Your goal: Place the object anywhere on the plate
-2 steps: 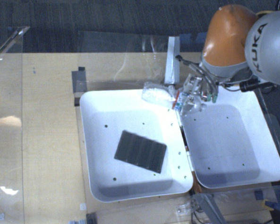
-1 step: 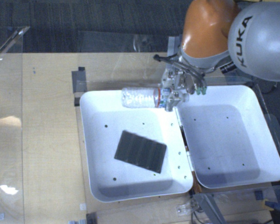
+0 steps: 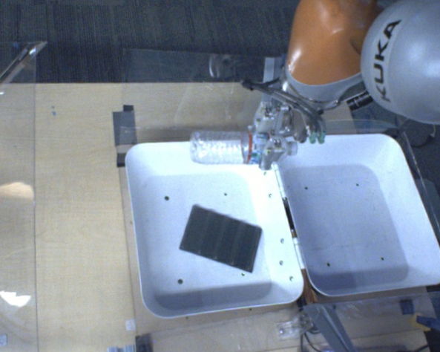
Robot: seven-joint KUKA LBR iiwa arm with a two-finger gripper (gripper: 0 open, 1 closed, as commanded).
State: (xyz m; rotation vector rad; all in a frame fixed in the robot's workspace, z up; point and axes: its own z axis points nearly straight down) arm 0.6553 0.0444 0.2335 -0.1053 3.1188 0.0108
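Bottle (image 3: 217,147) lies on its side at the left bin's (image 3: 144,213) far rim, capped end at my hand (image 3: 272,147); whether I grip it I cannot tell. Dark plate (image 3: 221,238) waits flat mid-bin, an easy target.

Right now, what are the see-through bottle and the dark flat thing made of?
The bottle looks like clear, thin plastic: you can see through it, and its ridged side glints. The dark flat plate is matt charcoal with no shine, maybe rubber, foam or slate; the view can't settle which.
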